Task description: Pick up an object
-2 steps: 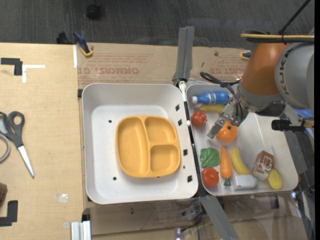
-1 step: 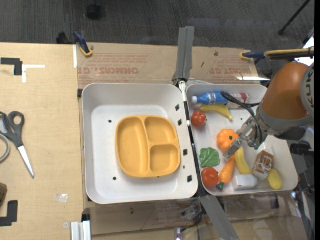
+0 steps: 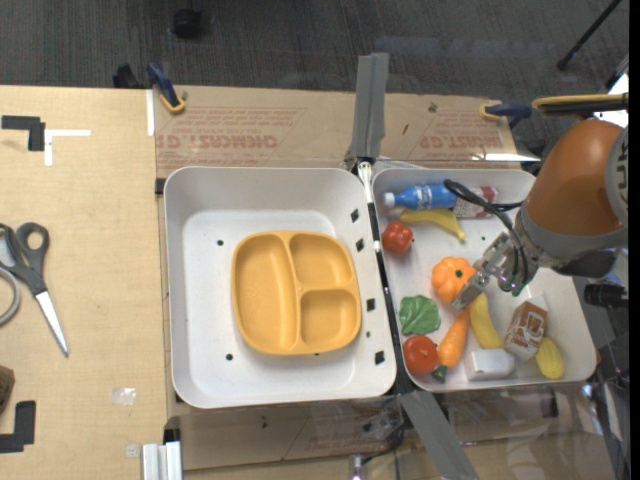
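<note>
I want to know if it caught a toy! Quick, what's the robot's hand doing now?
Gripper: down in the right bin, beside the orange pumpkin; open or shut cannot be told, and nothing visibly held.

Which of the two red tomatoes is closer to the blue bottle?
The upper red tomato, just below the blue bottle. The other tomato sits at the bin's near end.

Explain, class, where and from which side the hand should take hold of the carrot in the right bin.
Probably mid-body, from above. The carrot lies flat and slanted, its thin sides free there, while a tomato crowds its lower tip and the hand hovers near its upper end.
</note>
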You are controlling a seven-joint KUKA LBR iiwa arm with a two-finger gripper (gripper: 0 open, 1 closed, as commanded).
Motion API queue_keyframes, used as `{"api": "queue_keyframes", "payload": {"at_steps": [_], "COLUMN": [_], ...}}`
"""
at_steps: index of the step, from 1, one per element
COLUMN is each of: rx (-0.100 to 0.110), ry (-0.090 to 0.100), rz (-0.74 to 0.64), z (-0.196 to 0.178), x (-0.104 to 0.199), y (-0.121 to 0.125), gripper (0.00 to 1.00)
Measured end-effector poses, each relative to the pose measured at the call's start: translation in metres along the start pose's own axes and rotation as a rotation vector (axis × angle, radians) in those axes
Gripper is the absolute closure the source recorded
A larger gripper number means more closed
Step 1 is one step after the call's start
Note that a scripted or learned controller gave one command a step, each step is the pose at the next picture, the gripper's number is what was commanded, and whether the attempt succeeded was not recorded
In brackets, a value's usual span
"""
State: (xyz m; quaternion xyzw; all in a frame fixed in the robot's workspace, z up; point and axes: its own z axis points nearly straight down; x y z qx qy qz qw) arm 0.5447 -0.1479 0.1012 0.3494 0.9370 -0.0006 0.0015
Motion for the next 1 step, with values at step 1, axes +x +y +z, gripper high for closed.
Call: {"api": "queue_keyframes", "payload": {"at_steps": [1], "rx": [0.000], "ry": [0.001], "rz": [0.059], "z": [-0.1314], "x": [-0.0069], "y": [0.0855], "gripper": [1.00]}}
